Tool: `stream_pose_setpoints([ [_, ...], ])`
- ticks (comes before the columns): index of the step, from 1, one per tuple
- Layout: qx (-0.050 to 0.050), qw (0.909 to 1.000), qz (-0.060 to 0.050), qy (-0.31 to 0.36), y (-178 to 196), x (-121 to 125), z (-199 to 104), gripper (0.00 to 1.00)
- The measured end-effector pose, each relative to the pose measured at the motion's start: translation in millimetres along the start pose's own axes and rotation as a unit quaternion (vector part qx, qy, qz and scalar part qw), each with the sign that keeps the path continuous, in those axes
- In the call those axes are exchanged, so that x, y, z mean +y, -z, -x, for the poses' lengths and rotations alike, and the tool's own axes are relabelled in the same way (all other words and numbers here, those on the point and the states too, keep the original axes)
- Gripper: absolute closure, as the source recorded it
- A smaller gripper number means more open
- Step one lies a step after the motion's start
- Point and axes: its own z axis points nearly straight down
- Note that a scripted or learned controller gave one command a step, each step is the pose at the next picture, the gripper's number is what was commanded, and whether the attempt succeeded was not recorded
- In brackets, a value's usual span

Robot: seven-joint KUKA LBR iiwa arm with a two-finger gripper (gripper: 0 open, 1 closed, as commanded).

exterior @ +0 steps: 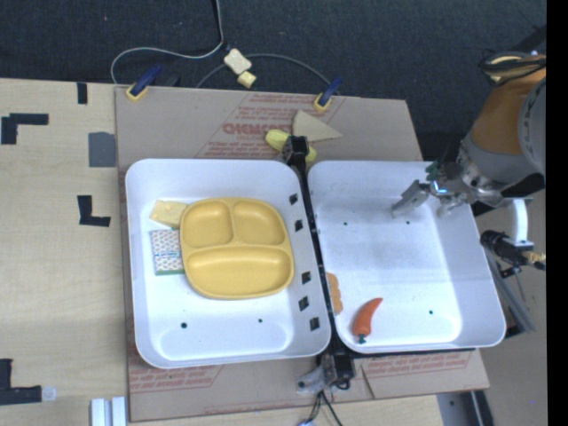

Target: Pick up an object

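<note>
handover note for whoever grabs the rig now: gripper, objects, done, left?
Gripper: over the right bin's upper right part, nothing visibly between its fingers; open or shut, cannot tell.
Objects: red chili pepper near the right bin's front edge, apart from the gripper. Yellow divided plate in the left bin, with a patterned sponge at its left.
Done: nothing picked.
Left: descend on an object, grasp, lift.

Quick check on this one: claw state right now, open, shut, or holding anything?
Claw: above the upper part of the right bin; open or shut cannot be told at this angle. Nothing seen in it; the orange pepper lies in the bin.
</note>
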Motion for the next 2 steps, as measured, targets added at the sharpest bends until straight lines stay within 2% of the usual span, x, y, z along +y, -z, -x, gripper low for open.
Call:
stream_pose_setpoints([
  [1,0.006,0.9999,-0.009,0.004,-50.3,-44.8,-91.7,0.0],
  [2,0.002,1.0,-0.002,0.004,-73.7,49.8,-77.9,0.0],
])
